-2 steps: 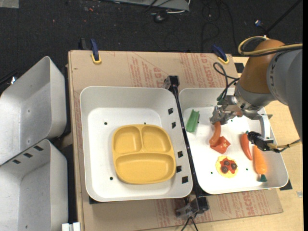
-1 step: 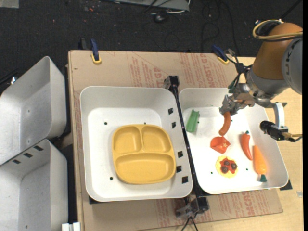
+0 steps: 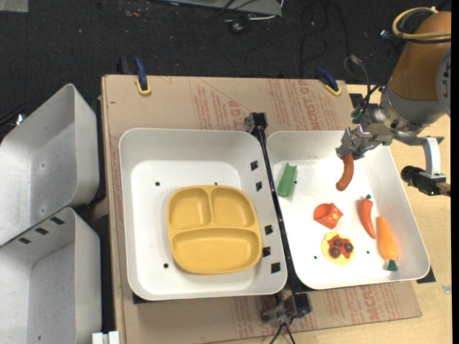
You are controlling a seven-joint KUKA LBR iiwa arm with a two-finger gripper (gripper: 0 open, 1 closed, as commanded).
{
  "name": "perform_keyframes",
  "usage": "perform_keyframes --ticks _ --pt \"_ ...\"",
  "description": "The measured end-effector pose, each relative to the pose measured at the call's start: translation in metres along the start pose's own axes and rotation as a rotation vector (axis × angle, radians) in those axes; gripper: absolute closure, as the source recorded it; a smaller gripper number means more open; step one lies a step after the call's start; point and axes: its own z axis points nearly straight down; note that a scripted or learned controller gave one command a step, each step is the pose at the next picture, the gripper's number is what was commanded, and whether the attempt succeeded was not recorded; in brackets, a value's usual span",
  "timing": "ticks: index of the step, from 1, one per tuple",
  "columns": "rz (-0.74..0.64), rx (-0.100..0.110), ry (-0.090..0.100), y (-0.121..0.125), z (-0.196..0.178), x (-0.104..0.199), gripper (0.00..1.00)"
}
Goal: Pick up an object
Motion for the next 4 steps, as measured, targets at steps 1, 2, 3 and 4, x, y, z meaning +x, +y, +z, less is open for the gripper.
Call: perform_keyframes --ticks 1,2,3,4 --pt "-0.004 0.008 0.004 -0.016 0.007 0.052 1.0" --pt "-0.005 0.008 0.005 -0.036 -0.007 0.104 1.0" --pt "-0.005 0.01 0.004 -0.051 0.0 0.154 1.0" --pt "-0.005 0.009 0.004 -0.068 -0.01 0.196 1.0"
